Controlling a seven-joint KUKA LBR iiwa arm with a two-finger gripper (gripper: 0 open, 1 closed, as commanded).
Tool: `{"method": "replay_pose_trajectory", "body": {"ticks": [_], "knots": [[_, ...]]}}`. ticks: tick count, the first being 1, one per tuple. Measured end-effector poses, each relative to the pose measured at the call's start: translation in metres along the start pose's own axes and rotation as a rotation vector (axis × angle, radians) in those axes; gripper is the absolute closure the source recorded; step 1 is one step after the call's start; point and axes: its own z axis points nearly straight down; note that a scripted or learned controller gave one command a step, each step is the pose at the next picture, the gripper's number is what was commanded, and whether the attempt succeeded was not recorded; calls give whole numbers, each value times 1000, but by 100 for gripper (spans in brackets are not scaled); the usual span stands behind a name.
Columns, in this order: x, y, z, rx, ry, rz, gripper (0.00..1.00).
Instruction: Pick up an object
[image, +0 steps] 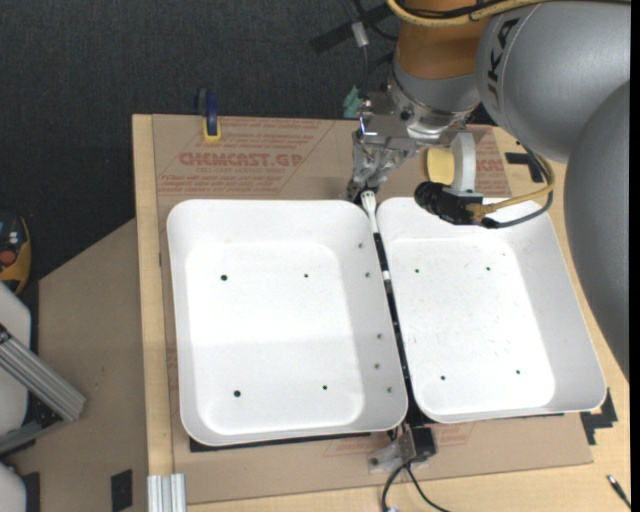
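Brown board bench (250, 150) carries two shallow white bins side by side: left bin (185, 300), right bin (560, 300). Both floors show just small dark dots, holes or marks, can't tell which. No loose object visible to pick, so handling and grasp point can't be judged.

Gripper (368, 180) sits over the far edge of the bench at the seam between the bins, tip near the far end of the dividing rims. Can't tell its opening from this angle; nothing visibly held.

Board reads "CHEMCAST GP" in red near its far edge, repeated fainter. Blue-and-yellow clamp (210, 115) at the far left corner. Cable plug (415, 445) at the near edge.
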Motion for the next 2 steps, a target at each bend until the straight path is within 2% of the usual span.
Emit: {"method": "replay_pose_trajectory", "body": {"ticks": [1,2], "knots": [[-60,4,-54,-11,-3,10,100],[-10,4,19,1,-1,4,100]]}}
